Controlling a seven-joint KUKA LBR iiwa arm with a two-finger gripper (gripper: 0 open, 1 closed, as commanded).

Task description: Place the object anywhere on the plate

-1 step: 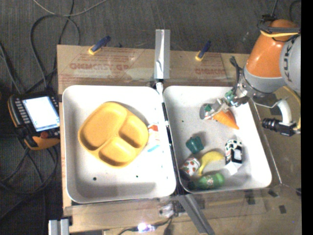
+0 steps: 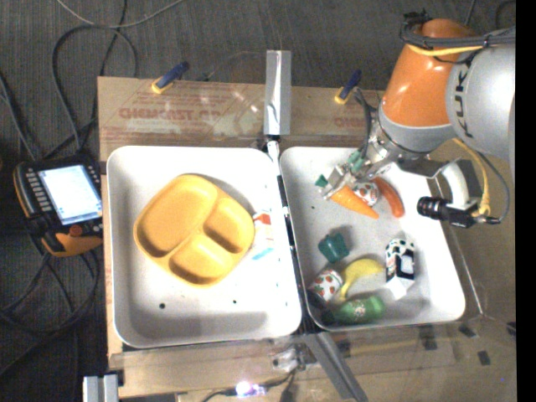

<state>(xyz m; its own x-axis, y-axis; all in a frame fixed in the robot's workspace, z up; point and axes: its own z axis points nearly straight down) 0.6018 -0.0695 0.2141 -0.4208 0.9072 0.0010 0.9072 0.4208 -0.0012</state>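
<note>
Hovering low over the pointed orange toy carrot (image 2: 355, 201) to pick it for the yellow sectioned plastic plate (image 2: 194, 228), the two-finger gripper (image 2: 358, 167) seems spread, grasping nothing.

The left bin (image 2: 126, 308) holds a yellow divided plate (image 2: 194, 227), tilted diagonally, with a small orange-and-blue scrap (image 2: 263, 234) at its right edge. In the right bin (image 2: 452, 300), the gripper (image 2: 356, 167) sits low at the upper part, right above an orange carrot (image 2: 353, 201) with a red sausage-like piece (image 2: 392, 198) beside it (whether the fingers touch the carrot cannot be told). Lower down lie a teal cup (image 2: 333, 246), a yellow banana (image 2: 363, 275), a green item (image 2: 360, 310), and a black-and-white carton (image 2: 400, 260). A handheld pendant (image 2: 60, 198) rests at the far left.
</note>
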